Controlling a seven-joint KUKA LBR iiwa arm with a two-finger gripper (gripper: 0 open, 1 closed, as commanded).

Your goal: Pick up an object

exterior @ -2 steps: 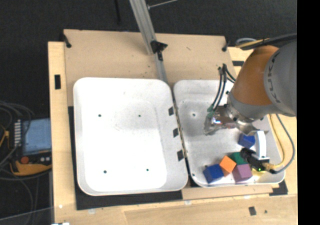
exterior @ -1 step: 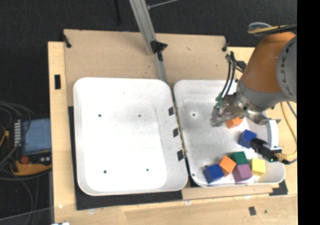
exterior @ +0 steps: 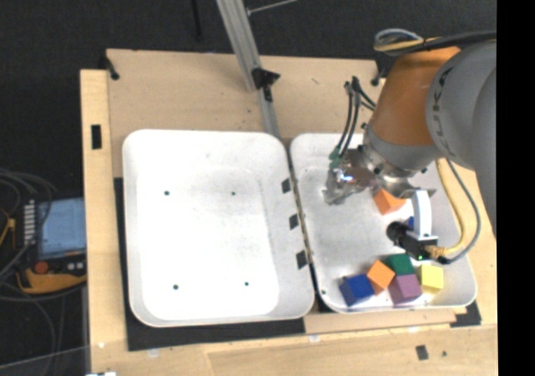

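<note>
The pincer (exterior: 338, 186) hung low over the right bin (exterior: 334, 241), its state impossible to tell. The blocks (exterior: 391, 279) lay near the front corner, ungrasped; reaching them came next.

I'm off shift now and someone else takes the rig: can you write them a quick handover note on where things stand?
Gripper: low over the right bin, upper left part; nothing seen between its fingers.
Objects: orange block beside the wrist; blue cube, orange cube, green cube, purple cube and yellow cube clustered at the bin's near right corner.
Done: nothing picked yet.
Left: grasp one object and lift it.
</note>
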